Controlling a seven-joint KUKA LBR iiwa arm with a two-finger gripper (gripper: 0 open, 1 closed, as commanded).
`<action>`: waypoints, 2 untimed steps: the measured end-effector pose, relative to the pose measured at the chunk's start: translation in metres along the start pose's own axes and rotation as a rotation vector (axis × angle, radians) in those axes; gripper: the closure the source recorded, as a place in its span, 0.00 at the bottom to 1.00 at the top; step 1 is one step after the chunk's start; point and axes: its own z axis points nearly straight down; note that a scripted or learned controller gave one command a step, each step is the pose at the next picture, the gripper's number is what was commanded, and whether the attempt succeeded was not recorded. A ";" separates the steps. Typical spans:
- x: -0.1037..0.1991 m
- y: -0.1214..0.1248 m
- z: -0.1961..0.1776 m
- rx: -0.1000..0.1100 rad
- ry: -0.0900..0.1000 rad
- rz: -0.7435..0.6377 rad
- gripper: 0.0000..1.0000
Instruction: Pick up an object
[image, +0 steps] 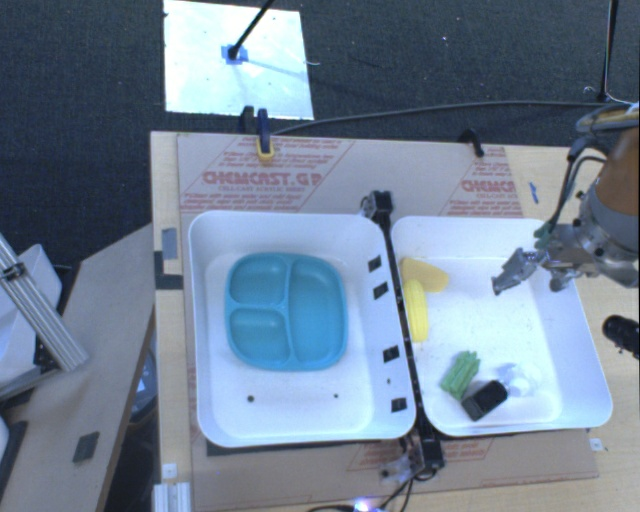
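My gripper (535, 276) hangs over the upper right part of the right bin (575, 330), its two fingers (510, 272) spread apart and open, with nothing between them. Below and to its left lie the loose objects. A long yellow piece (416, 312) rests against the bin's left wall, and a second yellow piece (427, 272) sits just above it. Near the front are a green ribbed object (460, 372), a black block (485, 400) and a small whitish object (520, 378). The gripper touches none of them.
The left bin (215, 300) holds a blue divided plate (287, 310). A ridge with black clips (385, 300) separates the two bins. Cables (400, 110) run across the bench behind them. The arm's wrist (610, 215) stands over the right bin's far right edge.
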 end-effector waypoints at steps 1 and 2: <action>0.000 0.002 -0.005 -0.009 -0.002 -0.002 0.00; -0.006 -0.006 0.046 -0.006 -0.001 0.000 0.00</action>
